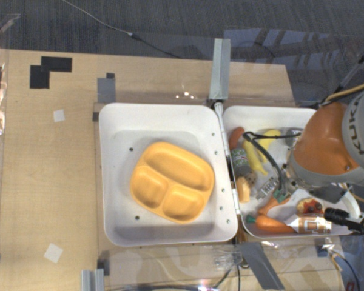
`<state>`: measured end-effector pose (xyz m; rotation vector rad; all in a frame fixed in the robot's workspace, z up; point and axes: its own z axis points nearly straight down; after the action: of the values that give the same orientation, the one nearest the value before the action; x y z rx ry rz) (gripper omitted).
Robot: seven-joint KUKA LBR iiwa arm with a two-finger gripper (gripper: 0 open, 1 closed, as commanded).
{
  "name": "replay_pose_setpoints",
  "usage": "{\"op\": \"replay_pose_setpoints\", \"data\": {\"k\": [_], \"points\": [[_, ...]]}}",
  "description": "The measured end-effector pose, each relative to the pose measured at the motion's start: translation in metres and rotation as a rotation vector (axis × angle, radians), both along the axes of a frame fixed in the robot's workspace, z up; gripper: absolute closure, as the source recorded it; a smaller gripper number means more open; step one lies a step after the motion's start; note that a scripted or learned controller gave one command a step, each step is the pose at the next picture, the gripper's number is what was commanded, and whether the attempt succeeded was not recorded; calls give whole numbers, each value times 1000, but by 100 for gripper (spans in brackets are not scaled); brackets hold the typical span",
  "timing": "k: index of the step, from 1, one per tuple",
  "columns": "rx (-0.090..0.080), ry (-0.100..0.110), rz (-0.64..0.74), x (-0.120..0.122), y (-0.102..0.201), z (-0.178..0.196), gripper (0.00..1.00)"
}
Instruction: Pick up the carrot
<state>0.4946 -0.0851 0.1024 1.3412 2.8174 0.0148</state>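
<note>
Where the carrot sits: the carrot (272, 224) is lying flat in the near corner of the right bin (262, 110), right up against the front wall, pointy end aimed at the bin's right side.
Next to it: a small bottle (312, 225) with a pale label lies on its side just beside the carrot's tip, and a short orange piece (267, 207) sits just behind the carrot.
Gripper: the gripper (276, 188) hangs low over the clutter in the middle of the right bin, a bit behind the carrot and not on it. Honestly can't tell if it's wide or narrow, since the wrist blocks the view. Nothing I can see is held.
Arm: the grey arm with its orange band (324, 141) comes in from the right and covers much of that bin's right half.
Left bin: the left bin (109, 180) holds a yellow divided plate (171, 180), sitting at an angle near the middle.
Further back in the right bin: a banana (255, 155) runs front to back near the divider side, with a reddish-brown item (235, 137) beside its far end.
Far side: a grey metal bracket (219, 68) stands on the wooden bench (42, 180) where the two bins meet, and black tape marks (48, 70) sit at the far left.
</note>
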Motion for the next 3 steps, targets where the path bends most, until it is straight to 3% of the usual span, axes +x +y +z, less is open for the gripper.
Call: {"op": "replay_pose_setpoints", "data": {"k": [1, 2, 3], "points": [[-3, 12, -64, 18, -70, 45, 100], [2, 14, -301, 46, -121, 120, 100], [3, 22, -253, 121, -118, 42, 100]]}}
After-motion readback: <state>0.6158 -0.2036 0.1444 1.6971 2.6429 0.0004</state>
